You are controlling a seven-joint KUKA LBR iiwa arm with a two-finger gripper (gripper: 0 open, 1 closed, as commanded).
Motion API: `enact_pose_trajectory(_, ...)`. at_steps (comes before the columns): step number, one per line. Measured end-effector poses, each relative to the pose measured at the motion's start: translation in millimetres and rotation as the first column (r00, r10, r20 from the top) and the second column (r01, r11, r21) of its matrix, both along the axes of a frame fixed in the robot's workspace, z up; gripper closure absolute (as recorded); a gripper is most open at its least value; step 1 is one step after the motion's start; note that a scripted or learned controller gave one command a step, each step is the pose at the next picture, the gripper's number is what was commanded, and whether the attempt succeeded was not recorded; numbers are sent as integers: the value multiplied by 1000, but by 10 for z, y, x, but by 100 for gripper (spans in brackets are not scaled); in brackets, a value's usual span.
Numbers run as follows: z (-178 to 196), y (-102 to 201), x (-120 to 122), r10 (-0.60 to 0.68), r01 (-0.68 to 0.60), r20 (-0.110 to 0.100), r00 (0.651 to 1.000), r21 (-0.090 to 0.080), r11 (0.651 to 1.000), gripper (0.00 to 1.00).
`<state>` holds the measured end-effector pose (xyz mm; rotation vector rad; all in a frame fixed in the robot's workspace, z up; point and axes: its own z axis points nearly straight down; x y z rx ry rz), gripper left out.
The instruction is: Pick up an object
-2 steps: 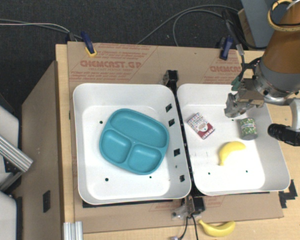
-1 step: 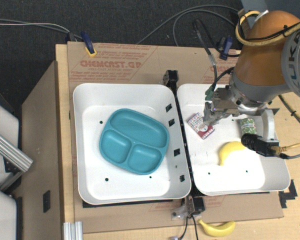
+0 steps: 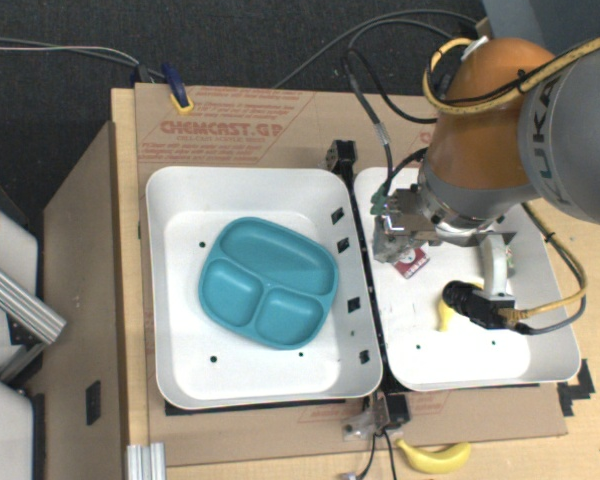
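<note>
In the left bin [image 3: 170, 268] a teal divided plate [image 3: 268, 281] lies flat near the middle. Across the divider, in the right bin [image 3: 460, 363], the gripper [image 3: 398, 238] hangs low over a small red-and-white object [image 3: 412, 262]; whether it is parted or closed cannot be told. Just right of it, a yellow piece [image 3: 445, 316] lies beside a black fitting [image 3: 472, 303].

You've got a cardboard-topped bench [image 3: 230, 118] carrying two white bins: left bin [image 3: 170, 268], right bin [image 3: 480, 368], touching.
</note>
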<state>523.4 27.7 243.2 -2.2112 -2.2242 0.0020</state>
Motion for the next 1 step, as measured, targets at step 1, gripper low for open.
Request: enact_pose_trajectory(1,-186,604,-29,1,-1,-1,1000,0,1000,100)
